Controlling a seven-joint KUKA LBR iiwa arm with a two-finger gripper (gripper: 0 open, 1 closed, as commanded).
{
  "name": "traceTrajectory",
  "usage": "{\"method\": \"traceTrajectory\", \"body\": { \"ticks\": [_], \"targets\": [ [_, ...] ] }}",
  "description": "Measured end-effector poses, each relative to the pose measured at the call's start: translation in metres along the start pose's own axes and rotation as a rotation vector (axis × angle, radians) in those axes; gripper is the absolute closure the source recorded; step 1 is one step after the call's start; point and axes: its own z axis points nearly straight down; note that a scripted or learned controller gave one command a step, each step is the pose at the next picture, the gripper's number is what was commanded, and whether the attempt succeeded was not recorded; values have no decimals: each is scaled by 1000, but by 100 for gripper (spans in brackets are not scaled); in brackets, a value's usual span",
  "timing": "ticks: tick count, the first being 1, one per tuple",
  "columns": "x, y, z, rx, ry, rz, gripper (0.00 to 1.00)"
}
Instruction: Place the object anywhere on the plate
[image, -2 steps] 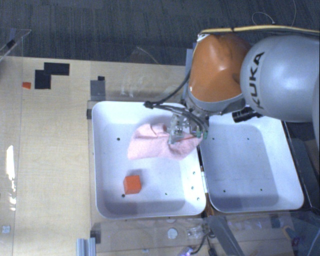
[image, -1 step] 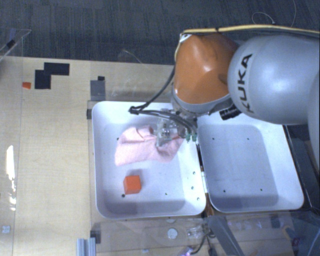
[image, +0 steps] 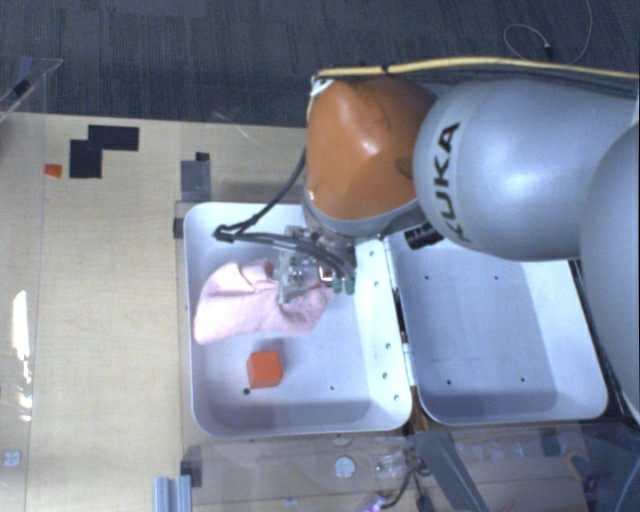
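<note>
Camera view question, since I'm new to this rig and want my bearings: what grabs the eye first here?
The big grey arm with its orange band comes first, filling the upper right and reaching over the left bin. Below the band, its tool sits over a pale pink plate in that bin's upper half. A small orange block lies just below the plate on the bin floor.

- Robotics lab or test cell, not a home or a shop.
- Industrial arm (image: 500, 160), grey with an orange band, "KUKA" lettered on its casing, reaches over the bench.
- Pale wooden bench (image: 100, 330) carries two shallow white bins, left bin (image: 320, 410) and right bin (image: 500, 400), fixed side by side.
- Black marker shapes (image: 98, 148) and a small orange square (image: 53, 171) stuck to the benchtop.
- Dark carpeted floor (image: 200, 50) beyond the bench; loose thin cable (image: 530, 40) lying there.
</note>
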Motion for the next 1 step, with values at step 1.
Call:
{"method": "traceTrajectory", "body": {
  "ticks": [1],
  "targets": [
    [0, 0, 0, 0, 0, 0, 0]
  ]
}}
